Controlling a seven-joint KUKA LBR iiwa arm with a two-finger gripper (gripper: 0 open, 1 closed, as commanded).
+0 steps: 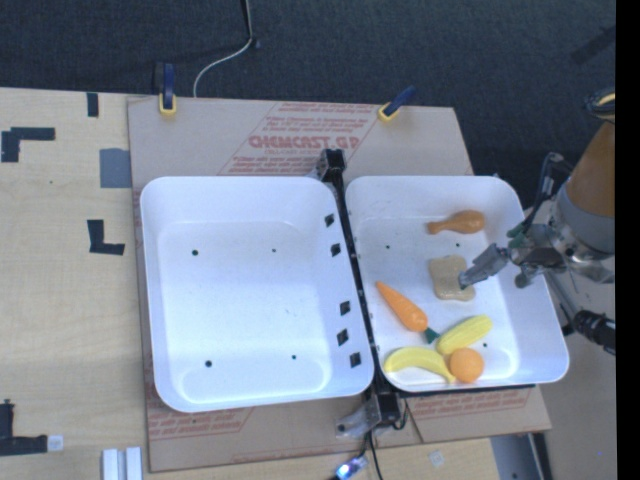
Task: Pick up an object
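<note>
**Gripper low over the right bin, tip at the beige piece**

While you look down on the bench, you see the arm (590, 193) reaching in from the right across the right bin's (535, 313) outer rim, its orange band near the frame's edge. Your gripper (478, 271) slants down and leftward, and its dark tip lies against the right side of a beige, bread-like piece (447, 275) near the middle of that bin. You cannot tell from this angle whether the fingers are apart or together, nor whether anything sits between them.

You have five toys in the right bin. A tan drumstick (458, 223) lies toward the far wall, apart from the beige piece. An orange carrot (402, 307) lies at a slant just right of the divider where the two bins meet. In the near corner, three things crowd together: a yellow banana (415, 364) along the near rim, a small orange ball (466, 366) touching it, and a yellow-green piece (463, 333) just above both.

You will find the tightest spot in that near corner, hard against the rim. Open floor shows in the far left part of the right bin, between the drumstick and the divider. The left bin (160, 268) offers you a wide bare floor. Both bins rest on a cardboard sheet (290, 143), held by two clamps (165, 98) at its far edge.
</note>
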